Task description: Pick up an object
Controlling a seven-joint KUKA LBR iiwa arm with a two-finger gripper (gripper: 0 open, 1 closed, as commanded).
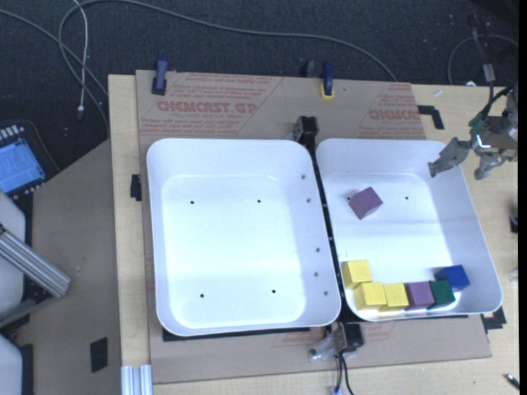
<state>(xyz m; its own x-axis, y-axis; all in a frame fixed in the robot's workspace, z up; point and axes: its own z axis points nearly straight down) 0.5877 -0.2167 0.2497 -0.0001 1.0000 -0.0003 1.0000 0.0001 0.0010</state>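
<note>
Purple cube [365,202] lies alone, upper middle of the right bin [469,212], well left of the gripper [464,161], whose fingers spread open, empty, over that bin's upper right rim. Yellow, purple, green and blue blocks [403,289] crowd the bin's lower edge.

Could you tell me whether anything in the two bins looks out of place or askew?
Only the lone purple block: it sits tilted mid-way in the right bin, apart from the other blocks lined along the near wall. Nothing looks spilled or damaged.
</note>
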